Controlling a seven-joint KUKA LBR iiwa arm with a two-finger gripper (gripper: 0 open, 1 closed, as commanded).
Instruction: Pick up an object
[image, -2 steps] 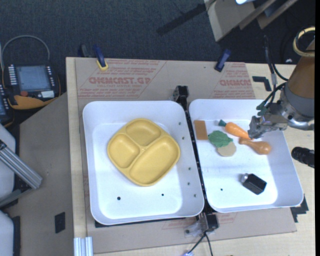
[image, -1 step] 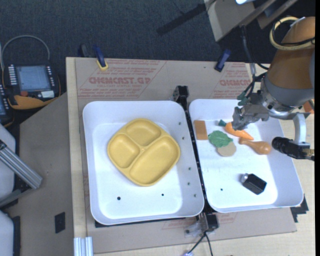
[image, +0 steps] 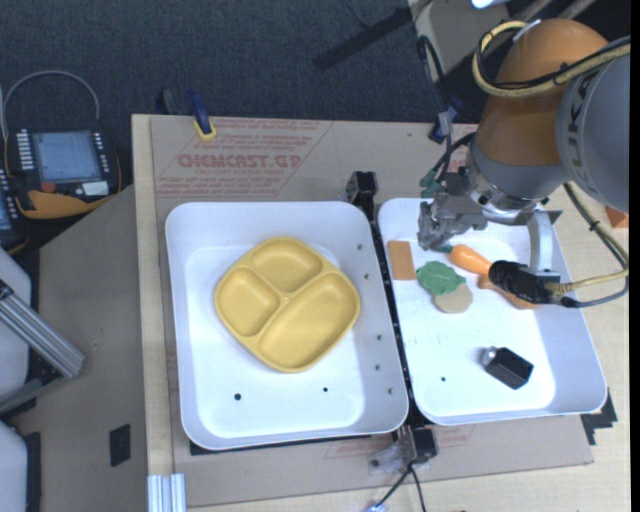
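- The pincer hangs low over the far left corner of the right bin. I cannot tell whether it is apart or together, and nothing is seen clamped in it.
- On the surface, the left bin holds a yellow divided plate, lying flat near its middle.
- In the right bin, a tan flat piece lies along the left wall, just near of the pincer.
- A green piece sits right of the tan piece, just near of the pincer.
- A beige round piece touches the green piece's near right edge.
- An orange piece lies just right of the pincer, beside the green piece's far edge.
- A black block lies alone towards the near right of this bin, well apart from the others.
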